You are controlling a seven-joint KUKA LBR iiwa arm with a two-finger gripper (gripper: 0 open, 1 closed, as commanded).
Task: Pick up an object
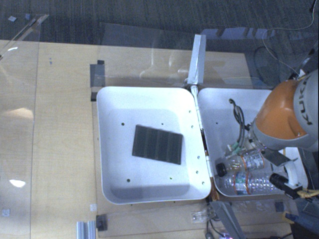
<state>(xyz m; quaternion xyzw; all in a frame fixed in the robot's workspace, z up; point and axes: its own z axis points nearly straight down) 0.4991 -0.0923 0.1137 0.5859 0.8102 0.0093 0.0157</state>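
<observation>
Down on the bench (60, 133) two shallow white bins sit side by side, touching along their inner edges. In the left bin (114, 108) a dark, flat ribbed mat (158, 144) lies near the middle of the floor, turned a little off square to the walls and apart from all of them. Small dark holes dot the floor around it.

The arm (284, 118) comes in from the right, its orange band over the right bin (214, 108), with grey housing just below it. The gripper (244, 146) hangs low in this bin under that housing, with thin dark cables curling up beside it; whether it is parted or closed I cannot tell, as its tip is lost among the cables and the clutter beneath.

Close under and beside the gripper lie two clear plastic bottles. One bottle (241, 162), with a dark cap pointing left, lies on its side near the bin's middle. The second bottle (251, 184) lies along the near wall, just beside the first. Whether the gripper touches either one cannot be made out.

A clear upright panel (198, 59) stands behind the join of the two bins.
</observation>
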